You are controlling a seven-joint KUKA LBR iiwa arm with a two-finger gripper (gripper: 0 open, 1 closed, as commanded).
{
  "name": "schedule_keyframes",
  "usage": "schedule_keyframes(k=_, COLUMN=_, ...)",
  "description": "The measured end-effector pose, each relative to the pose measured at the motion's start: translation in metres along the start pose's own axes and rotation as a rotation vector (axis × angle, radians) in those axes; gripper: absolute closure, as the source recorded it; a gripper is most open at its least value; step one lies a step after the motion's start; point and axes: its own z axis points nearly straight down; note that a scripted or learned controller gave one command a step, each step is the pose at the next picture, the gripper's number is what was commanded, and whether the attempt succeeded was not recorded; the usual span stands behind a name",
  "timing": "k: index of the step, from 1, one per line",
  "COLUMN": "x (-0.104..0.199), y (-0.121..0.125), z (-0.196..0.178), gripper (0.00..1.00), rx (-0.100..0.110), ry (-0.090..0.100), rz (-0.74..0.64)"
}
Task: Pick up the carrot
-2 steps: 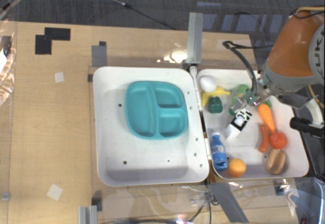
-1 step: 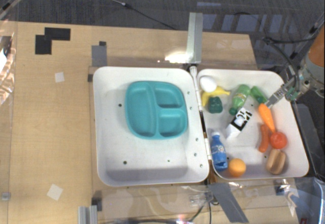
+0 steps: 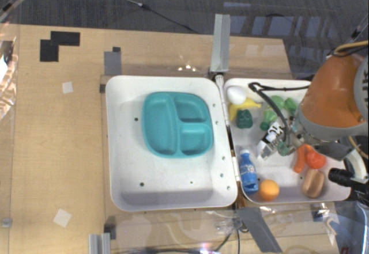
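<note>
An orange carrot [image 3: 307, 159] lies in the right bin [image 3: 288, 199], toward its far right side, partly hidden beneath the arm, just above a tan bun-like item [image 3: 313, 182].

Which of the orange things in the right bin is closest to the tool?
The carrot, the long orange piece just right of the tool. The round orange fruit sits lower, near the blue bottle at the bin's front edge.
</note>
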Motion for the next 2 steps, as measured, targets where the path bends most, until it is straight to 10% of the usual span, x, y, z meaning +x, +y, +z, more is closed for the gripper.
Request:
schedule_keyframes(k=1, x=-0.019, y=-0.012, z=-0.181, gripper=1.0, rx=-0.014, ry=-0.02, rz=-0.206)
schedule_keyframes(k=2, x=0.005, y=0.001, z=-0.029, gripper=1.0, rx=0.003, ry=-0.002, rz=-0.435)
